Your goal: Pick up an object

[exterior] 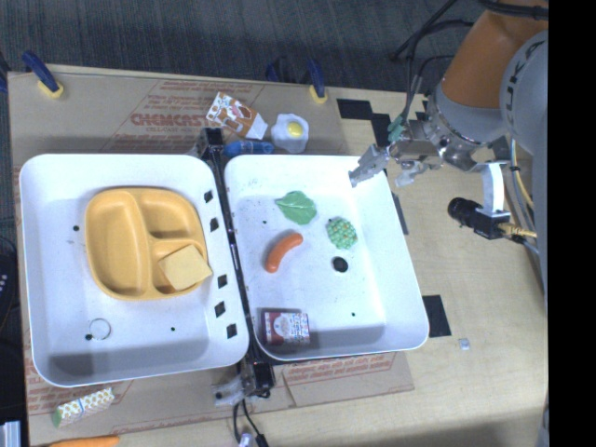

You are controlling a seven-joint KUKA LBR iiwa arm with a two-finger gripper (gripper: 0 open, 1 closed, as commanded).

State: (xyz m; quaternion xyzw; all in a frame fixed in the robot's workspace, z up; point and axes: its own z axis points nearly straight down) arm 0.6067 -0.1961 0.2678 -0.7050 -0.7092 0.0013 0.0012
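Observation:
The right bin (400,296) holds a green leaf (296,206), a round green knobbly piece (342,233), an orange-red sausage (283,250), a small black disc (340,265) and a dark red packet (285,328) against the front wall. My gripper (370,167) hangs over the bin's far right corner, above and to the right of the leaf, touching none of these things. Nothing shows in its grasp.
The left bin (47,250) holds a yellow divided tray (126,240) with a yellow block (183,266) in it. Behind the bins lie a small carton (229,113), a blue piece (247,147) and a white-and-yellow egg (291,131). A wrapped packet (84,405) lies at the front left.

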